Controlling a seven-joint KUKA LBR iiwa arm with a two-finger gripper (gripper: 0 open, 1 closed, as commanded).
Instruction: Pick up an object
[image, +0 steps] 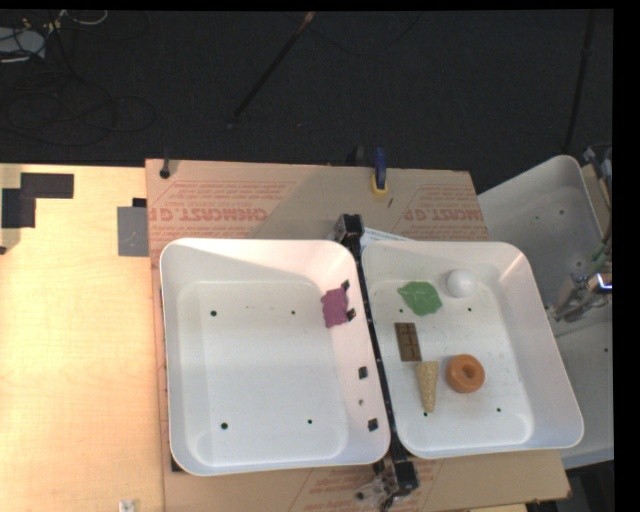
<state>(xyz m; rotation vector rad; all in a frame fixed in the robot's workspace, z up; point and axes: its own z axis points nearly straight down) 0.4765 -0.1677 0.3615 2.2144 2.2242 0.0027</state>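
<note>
With the gripper's state impossible to tell, the best target is the orange ring-shaped toy doughnut (465, 373) lying flat in the right white bin (545, 400), approached straight down, clear of the tan cone (428, 385) beside it

A small grey piece of what may be the arm (588, 290) pokes in at the far right edge, too little to tell its pose.
</note>
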